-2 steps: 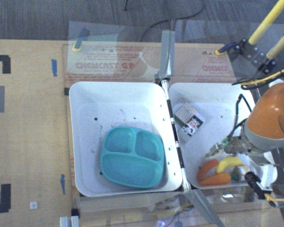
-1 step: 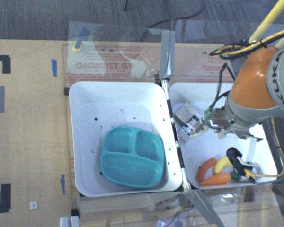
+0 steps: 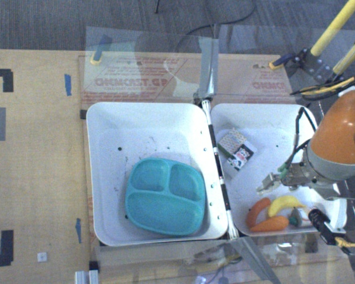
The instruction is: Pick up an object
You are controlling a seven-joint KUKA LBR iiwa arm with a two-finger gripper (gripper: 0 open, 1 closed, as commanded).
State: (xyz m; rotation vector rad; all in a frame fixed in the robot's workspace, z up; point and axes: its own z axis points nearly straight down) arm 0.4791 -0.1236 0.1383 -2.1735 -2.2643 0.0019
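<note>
We see a teal tray [image 3: 165,197] in the left bin [image 3: 100,158]; the right bin [image 3: 272,114] holds a banana [image 3: 286,203], carrots [image 3: 266,219], a small box [image 3: 235,148]. Gripper [image 3: 272,181] hangs released.

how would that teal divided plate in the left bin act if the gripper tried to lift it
The teal divided plate looks rigid and moulded, so it should stay stiff. It lies flat and wide in the left bin, so it is unlikely to roll. Its smooth, rounded rim looks slippery, and it would probably tilt if lifted by one edge.
</note>
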